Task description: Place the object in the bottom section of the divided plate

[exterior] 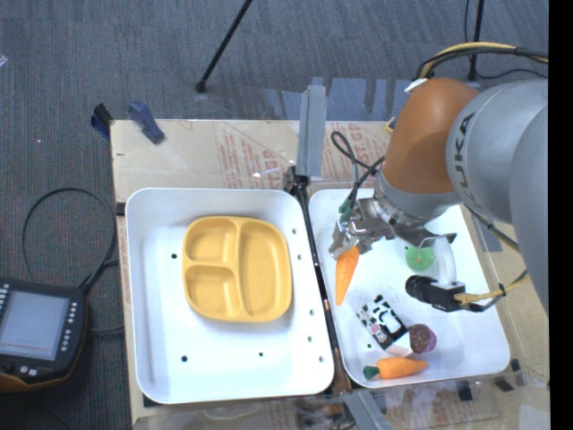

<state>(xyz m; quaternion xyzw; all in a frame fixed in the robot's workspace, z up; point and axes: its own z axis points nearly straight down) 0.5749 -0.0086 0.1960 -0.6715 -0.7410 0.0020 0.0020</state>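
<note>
Right now I see the pincer low over the right bin, near that bin's left wall and toward its far half. Its fingers sit at the top of a carrot, whose thick end is up in the pincer and whose tip points toward the near edge of the surface. From this slant the fingers look closed around the carrot's top, though the wrist hides part of the contact. The carrot is still inside the right bin, lying close along the left wall.

The divided plate is yellow and lies in the left bin, roughly at its middle, with 3 sections: 1 long section on the side facing the right bin and 2 smaller ones on the other side. It is well apart from the carrot, with the 2 bin walls between them.

Also in the right bin I see a second carrot lying flat near the near edge, a dark purple round thing just beside it, a black and white patterned item toward the bin's middle, and a green object partly behind the arm.
</note>
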